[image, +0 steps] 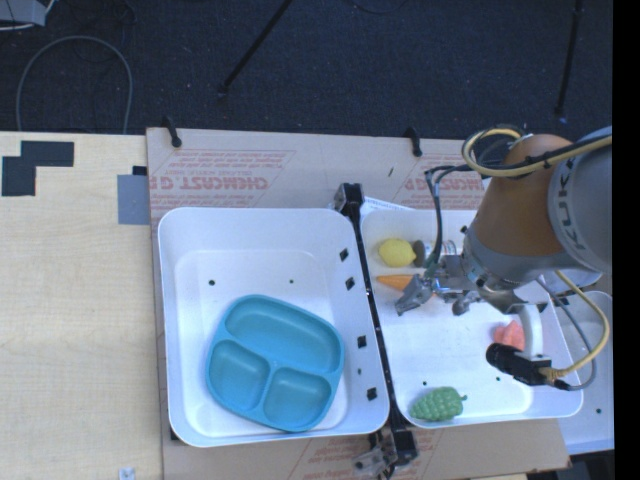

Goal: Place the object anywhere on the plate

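A blue divided plate (273,361) lies in the left bin (190,258), toward its front. In the right bin (470,393), my gripper (413,296) hangs low near the back left corner. Just to its left lies a small orange piece (392,281), touching or nearly touching the gripper's tip. A yellow lemon-like object (397,252) sits just behind that. Nothing shows as held.
A green bumpy object (438,405) rests at the front of the right bin. A red-pink object (511,334) lies partly under the arm's cabling. A black divider (365,318) runs between the two bins. Yellow and black cables loop around the wrist.
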You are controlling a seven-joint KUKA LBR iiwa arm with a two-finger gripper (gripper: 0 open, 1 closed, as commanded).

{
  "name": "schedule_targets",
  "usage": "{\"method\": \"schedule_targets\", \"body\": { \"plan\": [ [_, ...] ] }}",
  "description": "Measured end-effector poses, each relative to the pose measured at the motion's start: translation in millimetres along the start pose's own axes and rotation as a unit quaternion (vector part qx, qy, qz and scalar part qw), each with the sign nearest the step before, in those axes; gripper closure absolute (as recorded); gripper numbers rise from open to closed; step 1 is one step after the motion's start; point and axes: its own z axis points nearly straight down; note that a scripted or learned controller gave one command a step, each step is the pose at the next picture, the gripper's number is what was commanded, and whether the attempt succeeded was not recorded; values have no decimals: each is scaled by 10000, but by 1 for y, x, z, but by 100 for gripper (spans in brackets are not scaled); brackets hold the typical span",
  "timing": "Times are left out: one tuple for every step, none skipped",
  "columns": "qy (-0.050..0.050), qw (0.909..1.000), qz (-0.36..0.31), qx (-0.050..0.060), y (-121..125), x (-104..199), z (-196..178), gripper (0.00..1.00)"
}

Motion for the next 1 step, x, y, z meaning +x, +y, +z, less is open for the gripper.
{"method": "schedule_targets", "body": {
  "plan": [
    [1,10000,-7,2,-10,0,58,0]
  ]
}}
